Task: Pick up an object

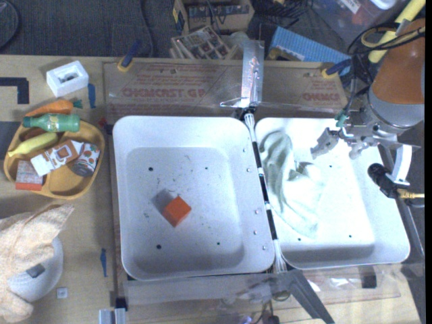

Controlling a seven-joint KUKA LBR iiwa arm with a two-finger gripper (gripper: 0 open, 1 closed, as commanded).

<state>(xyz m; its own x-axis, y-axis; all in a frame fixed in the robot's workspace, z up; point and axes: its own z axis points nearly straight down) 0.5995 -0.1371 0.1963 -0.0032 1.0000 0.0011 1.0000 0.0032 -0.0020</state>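
While the grey arm (398,79) with its orange band reaches in from the right, its gripper (322,144) hangs over the right bin (364,248), near that bin's far edge. Two thin fingers (317,147) point left toward a pale cloth (287,181), and they sit close together with only a small gap and nothing between them. It is hard to tell if the tips touch the cloth. The cloth is white and greenish, all crumpled, and it lies along the left side of the right bin, from the far left corner down past the middle. An orange block (178,210) sits in the left bin (135,147), a little toward the near edge and close to the middle, with a grey shadow just beside it. The block is well apart from the gripper. On the bench, past the left edge of the left bin, a yellow bowl (64,184) holds small toy foods, with a green bottle (57,122) lying on its far side. A small white box (67,77) rests near the far left corner of the bench
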